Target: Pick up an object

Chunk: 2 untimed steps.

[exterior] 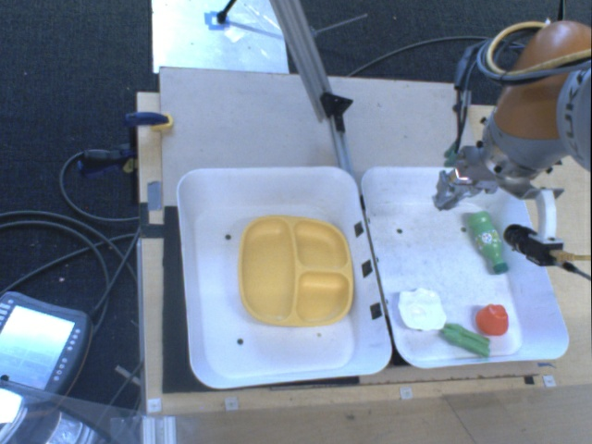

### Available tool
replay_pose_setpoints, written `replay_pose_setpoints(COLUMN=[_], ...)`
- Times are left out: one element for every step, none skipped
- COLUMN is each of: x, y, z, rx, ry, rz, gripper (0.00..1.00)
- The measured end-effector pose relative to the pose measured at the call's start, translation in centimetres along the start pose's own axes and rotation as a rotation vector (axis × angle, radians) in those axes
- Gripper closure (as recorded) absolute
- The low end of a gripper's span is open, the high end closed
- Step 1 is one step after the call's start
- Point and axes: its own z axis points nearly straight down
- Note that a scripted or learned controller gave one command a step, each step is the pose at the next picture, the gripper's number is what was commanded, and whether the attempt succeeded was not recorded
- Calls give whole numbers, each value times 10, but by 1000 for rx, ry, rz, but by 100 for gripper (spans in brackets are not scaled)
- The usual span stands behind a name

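The tool [453, 192] hangs over the upper part of the right bin [407, 248], and from this slant I cannot tell whether it is wide or narrow; nothing shows in its grip. The nearest candidate is the green bottle [487, 241], lying on its side just below and to the right of the tool, apart from it.

Here is the risk: that bottle is round and lying flat, so I judge a close that lands off its axis would roll it toward the bin's right wall instead of trapping it. The black fitting [520, 240] on the arm sits just beside the bottle's right flank, and a straight descent might nudge the bottle with that first.

Down at the bin's lower end, a white lump [422, 309], a small green piece [466, 339] and a red object [492, 319] sit close together. The white lump and the green piece look to be touching, so a grab there could catch two things or shove one aside.

The left bin [203, 248] carries a yellow divided plate [296, 270], flat and well apart from the tool. The counter [240, 118] is pale board, a blue clamp [148, 118] at its left edge, cables [55, 220] trailing over dark carpet [55, 63], and a slanted grey pole [305, 44] crossing above.
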Motion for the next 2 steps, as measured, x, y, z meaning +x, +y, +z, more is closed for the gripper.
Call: replay_pose_setpoints(x=[0, 45], y=[2, -11], z=[-38, -25], rx=[2, 9], ry=[1, 2], rz=[-2, -4], gripper=[100, 100])
